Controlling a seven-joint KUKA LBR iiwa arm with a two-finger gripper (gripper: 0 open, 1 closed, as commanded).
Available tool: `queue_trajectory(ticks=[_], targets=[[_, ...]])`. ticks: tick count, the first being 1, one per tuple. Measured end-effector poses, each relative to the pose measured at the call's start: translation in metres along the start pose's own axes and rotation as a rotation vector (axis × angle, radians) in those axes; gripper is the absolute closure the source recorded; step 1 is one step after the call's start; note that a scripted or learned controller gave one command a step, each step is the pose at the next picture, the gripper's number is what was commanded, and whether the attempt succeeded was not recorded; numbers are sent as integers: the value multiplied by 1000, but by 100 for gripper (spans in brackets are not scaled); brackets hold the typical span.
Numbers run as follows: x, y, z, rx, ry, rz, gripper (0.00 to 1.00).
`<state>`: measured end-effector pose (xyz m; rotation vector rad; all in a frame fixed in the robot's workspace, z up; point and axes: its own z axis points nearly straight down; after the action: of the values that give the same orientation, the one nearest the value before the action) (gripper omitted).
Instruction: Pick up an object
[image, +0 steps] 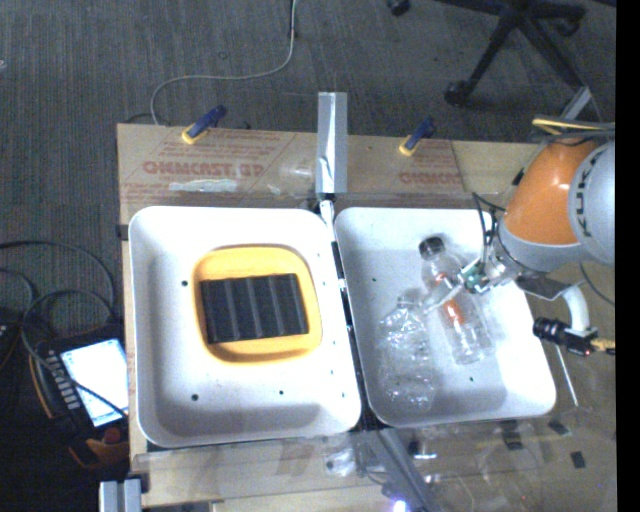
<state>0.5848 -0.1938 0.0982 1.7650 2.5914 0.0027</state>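
Note:
A clear plastic bottle (455, 310) with a black cap and a red label lies slanted in the right bin (520, 395). Two crumpled clear bottles (405, 335) lie to its left and toward the bin's front. My gripper (476, 277) reaches in from the right under the orange wrist band and sits right at the capped bottle's upper side, close to its neck. Whether it touches the bottle is not visible. A yellow pad with a black ribbed panel (256, 305) lies flat in the middle of the left bin (160, 400).
The grey arm and orange band (545, 205) hang over the right bin's far right corner. A metal post (331, 140) stands behind the divide between the bins. Two blue-and-yellow clamps (203, 123) hold the back board.

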Motion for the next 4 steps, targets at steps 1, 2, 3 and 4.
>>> queue_trajectory(ticks=[1, 2, 3, 4], targets=[[-21, 15, 6, 16, 16, 80, 0], [-37, 27, 7, 43, 40, 40, 0], [-44, 43, 7, 63, 53, 62, 0], [-42, 41, 2, 75, 55, 61, 100]])
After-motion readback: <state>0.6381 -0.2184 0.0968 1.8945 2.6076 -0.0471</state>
